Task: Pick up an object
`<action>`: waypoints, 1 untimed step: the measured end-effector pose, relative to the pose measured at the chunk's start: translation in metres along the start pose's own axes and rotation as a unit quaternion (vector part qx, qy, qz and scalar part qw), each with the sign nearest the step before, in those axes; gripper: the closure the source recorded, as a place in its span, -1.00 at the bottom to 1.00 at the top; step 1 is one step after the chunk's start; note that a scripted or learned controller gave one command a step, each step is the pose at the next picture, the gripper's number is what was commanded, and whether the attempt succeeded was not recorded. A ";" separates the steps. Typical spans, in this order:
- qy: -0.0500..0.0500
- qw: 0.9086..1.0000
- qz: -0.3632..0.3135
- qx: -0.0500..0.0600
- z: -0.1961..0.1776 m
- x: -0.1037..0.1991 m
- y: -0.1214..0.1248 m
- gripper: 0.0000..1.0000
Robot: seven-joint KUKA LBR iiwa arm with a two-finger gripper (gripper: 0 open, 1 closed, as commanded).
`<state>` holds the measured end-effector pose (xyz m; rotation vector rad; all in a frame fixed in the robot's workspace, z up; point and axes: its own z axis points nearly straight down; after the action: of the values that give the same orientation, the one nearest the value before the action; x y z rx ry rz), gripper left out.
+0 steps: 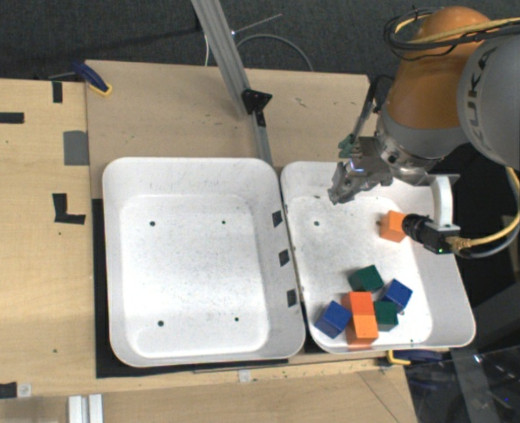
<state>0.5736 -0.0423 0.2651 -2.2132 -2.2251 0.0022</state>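
Two shallow white plastic bins sit side by side, and the left bin [128,192] lies well off to the gripper's left. Over the right bin [300,179], the grey two-finger gripper [340,192] hangs above its far left corner; open or closed, I cannot tell. An orange block [390,226] sits near its right, and below it cluster a blue cube [333,317], an orange brick [362,315], two dark green blocks [366,279] and another blue cube [398,294].

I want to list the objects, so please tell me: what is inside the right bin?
In the right bin: one orange block alone, and a cluster of two green blocks, two blue blocks and another orange block. The arm covers the bin's far right corner.
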 end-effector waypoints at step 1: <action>0.000 1.000 0.000 0.000 0.003 0.043 -0.025 1.00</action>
<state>0.5485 0.0008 0.2624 -2.2136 -2.2248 0.0022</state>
